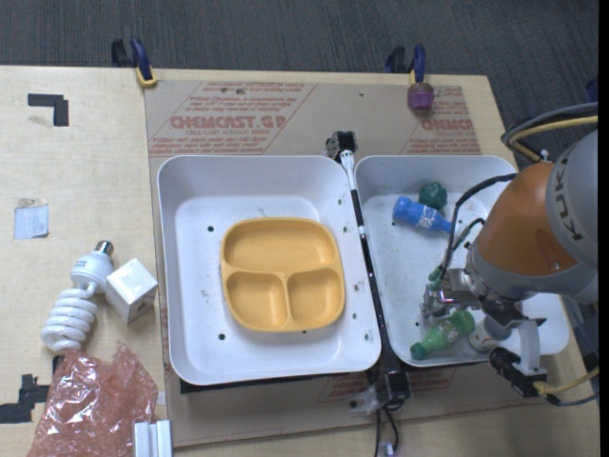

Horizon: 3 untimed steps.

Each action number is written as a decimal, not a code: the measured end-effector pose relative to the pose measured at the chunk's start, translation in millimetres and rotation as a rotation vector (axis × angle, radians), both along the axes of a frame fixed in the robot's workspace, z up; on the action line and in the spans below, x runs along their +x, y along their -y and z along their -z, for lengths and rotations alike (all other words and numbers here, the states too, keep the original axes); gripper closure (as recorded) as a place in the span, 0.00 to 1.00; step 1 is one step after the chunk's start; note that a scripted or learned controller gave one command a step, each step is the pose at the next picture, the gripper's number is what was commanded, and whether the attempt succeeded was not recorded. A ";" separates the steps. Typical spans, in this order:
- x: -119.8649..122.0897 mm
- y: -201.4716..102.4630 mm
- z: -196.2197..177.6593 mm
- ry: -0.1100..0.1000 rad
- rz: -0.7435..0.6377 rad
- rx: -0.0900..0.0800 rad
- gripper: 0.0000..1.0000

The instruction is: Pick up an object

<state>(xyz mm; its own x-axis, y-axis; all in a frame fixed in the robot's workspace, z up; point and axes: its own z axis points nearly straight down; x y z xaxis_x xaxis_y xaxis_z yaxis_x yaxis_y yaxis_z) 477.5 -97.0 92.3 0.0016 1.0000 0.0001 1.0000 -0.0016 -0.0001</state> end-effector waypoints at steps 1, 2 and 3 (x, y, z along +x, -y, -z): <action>1.2 0.5 -9.8 0.002 0.002 -0.001 1.00; 1.2 -72.4 -100.0 0.002 -0.002 -0.001 1.00; 1.1 -72.4 -100.0 0.002 -0.003 -0.001 0.00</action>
<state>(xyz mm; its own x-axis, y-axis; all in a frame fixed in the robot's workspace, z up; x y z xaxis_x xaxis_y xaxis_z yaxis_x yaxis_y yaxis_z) 478.6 -24.6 192.3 -0.0016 1.0000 -0.0007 1.0000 0.0016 0.0015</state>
